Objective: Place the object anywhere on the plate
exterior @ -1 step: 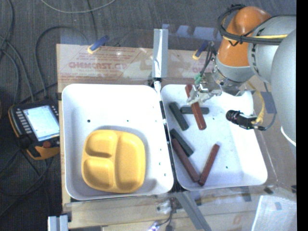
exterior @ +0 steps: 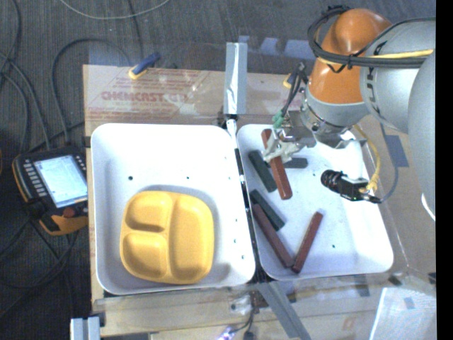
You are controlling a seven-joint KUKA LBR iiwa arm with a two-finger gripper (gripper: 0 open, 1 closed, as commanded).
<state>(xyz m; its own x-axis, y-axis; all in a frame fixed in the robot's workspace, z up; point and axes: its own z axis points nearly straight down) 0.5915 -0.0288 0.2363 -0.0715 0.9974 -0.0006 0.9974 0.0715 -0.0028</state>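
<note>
**Stick not yet on plate, arm working over right bin**

Near edge first: the yellow plate [exterior: 168, 236], with compartments, lies in the left bin [exterior: 106, 154] toward 6 o'clock of that bin. Nothing rests on it, so the placing part of the task is not done.

In the right bin [exterior: 375, 253], approx. at 6 o'clock, two brown sticks [exterior: 307, 241] meet in a V shape, with a dark block [exterior: 267, 210] just beside the left one. Further up, near the bin centre-left, another dark block [exterior: 262, 171] lies beside a reddish-brown stick [exterior: 282, 178].

The gripper [exterior: 283, 146] is above the upper end of this reddish-brown stick, at about 11 o'clock of the right bin. The stick looks to be the object wanted. Its top end is hidden under the gripper, so I cannot tell if the fingers are apart or together, or if they clamp it; the lower part seems to rest on the bin floor.

Farthest, a blue and yellow clip [exterior: 144, 64] lies on the surface behind the bins.

My judgement: early stage. Left to do: secure grasp, lift, carry across the divider w/o dropping, release on the plate.
</note>
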